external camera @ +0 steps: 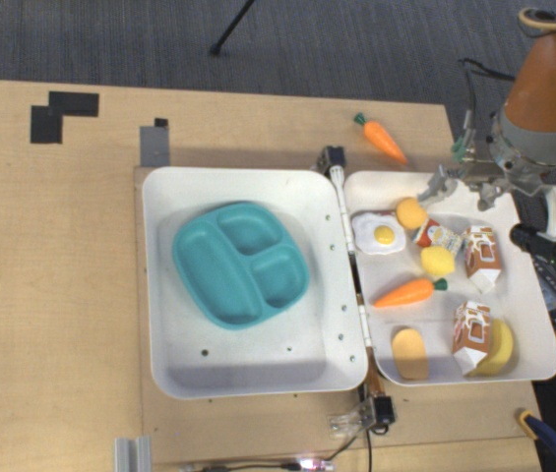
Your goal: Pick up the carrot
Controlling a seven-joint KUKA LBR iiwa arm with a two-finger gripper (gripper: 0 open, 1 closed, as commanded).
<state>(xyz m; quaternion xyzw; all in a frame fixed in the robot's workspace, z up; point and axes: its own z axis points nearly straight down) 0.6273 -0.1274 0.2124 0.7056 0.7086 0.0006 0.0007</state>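
Bench (51, 293): a pale wooden top bears two shallow white bins side by side, under a camera looking down at a slant.
Left bin (174, 362): it holds one teal divided plate (241, 264), lying a little askew near the bin's middle.
Right bin (538, 357): a crowd of toy food lies in it.
Carrot (407, 292): an orange carrot with a green tip lies about the middle of the right bin, nearly level, its point toward the left bin, green end just beside a yellow lemon (438, 261).
Second carrot (382, 138): another lies outside the bins on the bare bench, beyond the right bin's far edge, tilted with the green end to the far left.
Other food: a fried egg (378, 234) at the bin's left side; a small orange fruit (410, 212) to its right; a red and white packet (442, 235); two little cartons (481, 254) (471, 334); a banana (499, 350) at the near right; a bread slice (410, 352) at the near left.
Arm (553, 87): grey, with an orange band, it reaches in from the right above the right bin's far corner.
Gripper (460, 183): it hangs over the bin's far edge, well apart from the carrot in the bin; from where I stand I cannot tell how far its jaws are parted, and nothing shows in them.
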